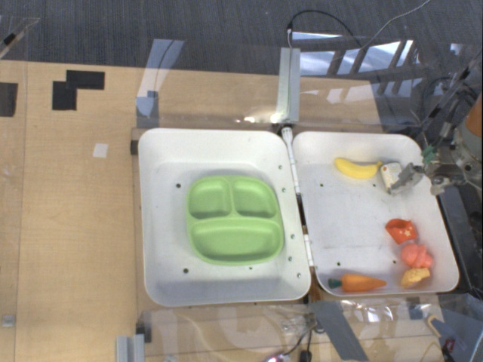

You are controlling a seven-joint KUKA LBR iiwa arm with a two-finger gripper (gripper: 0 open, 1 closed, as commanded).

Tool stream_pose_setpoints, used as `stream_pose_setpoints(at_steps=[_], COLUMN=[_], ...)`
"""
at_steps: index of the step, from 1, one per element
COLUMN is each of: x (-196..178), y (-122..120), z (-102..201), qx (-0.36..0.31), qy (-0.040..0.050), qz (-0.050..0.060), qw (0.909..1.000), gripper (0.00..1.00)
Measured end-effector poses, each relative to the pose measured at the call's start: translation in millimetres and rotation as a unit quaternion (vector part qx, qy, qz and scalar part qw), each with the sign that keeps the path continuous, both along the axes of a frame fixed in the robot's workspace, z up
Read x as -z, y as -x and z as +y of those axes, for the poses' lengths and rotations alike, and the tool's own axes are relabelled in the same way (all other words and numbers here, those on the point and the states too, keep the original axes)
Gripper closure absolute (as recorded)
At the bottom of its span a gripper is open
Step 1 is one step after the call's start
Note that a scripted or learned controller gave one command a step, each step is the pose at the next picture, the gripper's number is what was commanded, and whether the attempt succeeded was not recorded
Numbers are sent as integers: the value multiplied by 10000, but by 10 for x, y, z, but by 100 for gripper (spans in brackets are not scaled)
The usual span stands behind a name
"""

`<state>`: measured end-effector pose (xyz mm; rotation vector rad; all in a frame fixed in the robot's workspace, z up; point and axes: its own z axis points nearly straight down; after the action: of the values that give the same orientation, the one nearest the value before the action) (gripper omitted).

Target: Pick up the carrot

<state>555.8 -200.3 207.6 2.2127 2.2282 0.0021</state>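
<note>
The carrot is orange with a dark green stub at its left end. It lies flat along the front edge of the right bin. My gripper reaches in from the right and hovers low over the back right part of that bin, just right of a banana. It is far from the carrot, roughly a bin's depth behind it. Nothing shows as held in it.
A red pepper-like piece, a pink item and a small yellow item sit near the right bin's front right corner, right beside the carrot. The left bin holds a green divided plate.
</note>
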Motion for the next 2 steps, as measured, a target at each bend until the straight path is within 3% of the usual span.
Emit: stream_pose_setpoints(at_steps=[1, 2], x=[70, 16], y=[257, 678], z=[392, 783], qx=[1973, 3379], qy=[-8, -8], qz=[17, 18], qw=[9803, 9412], gripper=[0, 0])
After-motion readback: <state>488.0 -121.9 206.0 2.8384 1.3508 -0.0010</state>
